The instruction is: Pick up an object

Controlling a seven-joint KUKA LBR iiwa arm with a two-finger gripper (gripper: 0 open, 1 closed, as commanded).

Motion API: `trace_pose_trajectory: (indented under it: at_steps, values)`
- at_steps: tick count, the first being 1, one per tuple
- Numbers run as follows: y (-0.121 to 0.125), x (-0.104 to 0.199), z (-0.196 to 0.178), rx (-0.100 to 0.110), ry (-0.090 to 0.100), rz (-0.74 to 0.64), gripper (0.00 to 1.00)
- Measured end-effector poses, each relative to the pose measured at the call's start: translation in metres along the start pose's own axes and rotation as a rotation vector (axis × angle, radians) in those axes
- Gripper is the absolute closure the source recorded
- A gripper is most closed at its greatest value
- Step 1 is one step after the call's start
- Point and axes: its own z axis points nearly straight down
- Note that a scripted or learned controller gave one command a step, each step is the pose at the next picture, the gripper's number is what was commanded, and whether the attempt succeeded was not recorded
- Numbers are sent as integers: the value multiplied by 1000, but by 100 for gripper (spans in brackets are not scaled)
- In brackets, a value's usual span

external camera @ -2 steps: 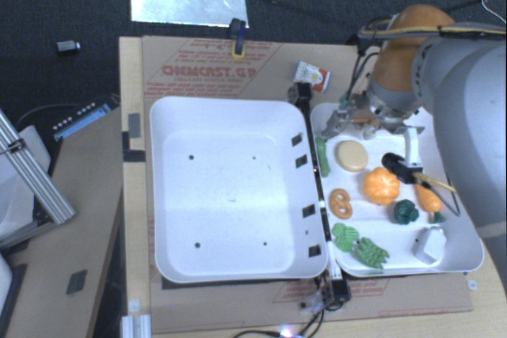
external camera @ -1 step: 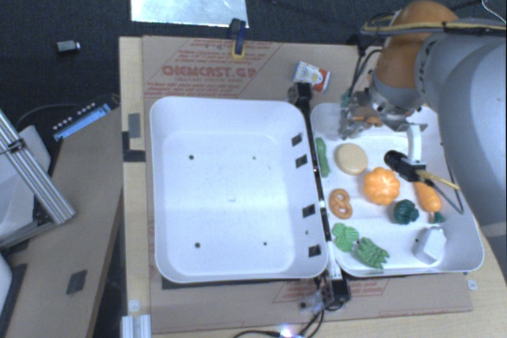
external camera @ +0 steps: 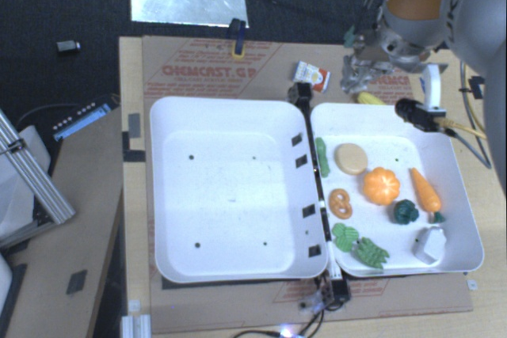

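The right bin (external camera: 455, 170) holds several toy foods: a green pod (external camera: 322, 153), a beige round piece (external camera: 352, 158), an orange pumpkin (external camera: 382, 186), a carrot (external camera: 425, 190), a pretzel (external camera: 341, 203), a broccoli floret (external camera: 405, 211), two green leafy pieces (external camera: 360, 244) and a grey-white block (external camera: 428, 244). A yellow item (external camera: 371, 99) lies at the bin's far rim. My gripper (external camera: 360, 81) hangs above that far rim, just left of and above the yellow item, well clear of the foods in the bin. Nothing shows in its grasp.
The left bin (external camera: 230, 186) sits beside the right one, with a black divider strip (external camera: 310, 170) between them. A small white and red packet (external camera: 310, 75) lies behind the bins. A black fixture (external camera: 416, 113) juts over the right bin's far edge.
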Motion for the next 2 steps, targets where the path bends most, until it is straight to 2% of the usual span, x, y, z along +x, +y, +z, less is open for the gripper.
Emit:
trace_pose_trajectory:
  at_steps: [1,2]
  values:
    - [4,78,-17,16,3,-2,100]
    - [0,138,61,27,1,1,100]
